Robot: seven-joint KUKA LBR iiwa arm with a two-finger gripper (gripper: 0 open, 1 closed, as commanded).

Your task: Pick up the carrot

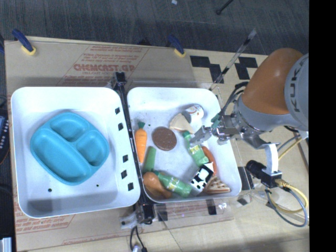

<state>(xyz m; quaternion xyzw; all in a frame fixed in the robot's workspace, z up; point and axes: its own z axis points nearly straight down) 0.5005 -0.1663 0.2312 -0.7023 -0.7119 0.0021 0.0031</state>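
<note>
Carrot [140,142] upright along left wall of right bin [157,94], beside brown disc [165,138]. Gripper [202,134] well right, over green bottle [196,151]; grip state: cannot tell. Risk: descent here catches bottle, or wall blocks finger

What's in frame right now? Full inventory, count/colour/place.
bins: 2, white, side by side on the bench
divided plate: 1, blue, left bin
carrot: 1, orange with green top, right bin by its left wall
round disc: 1, brown, right bin centre
green bottles: about 2, green, right bin, centre-right and bottom
black-and-white block: 1, right bin, lower right
other toy food: several, mixed colours, right bin, hard to identify
clamps: 2, blue and yellow, bench's far edge
arm: 1, grey with orange band, from the right
gripper: 1, over the right bin's right side
</note>
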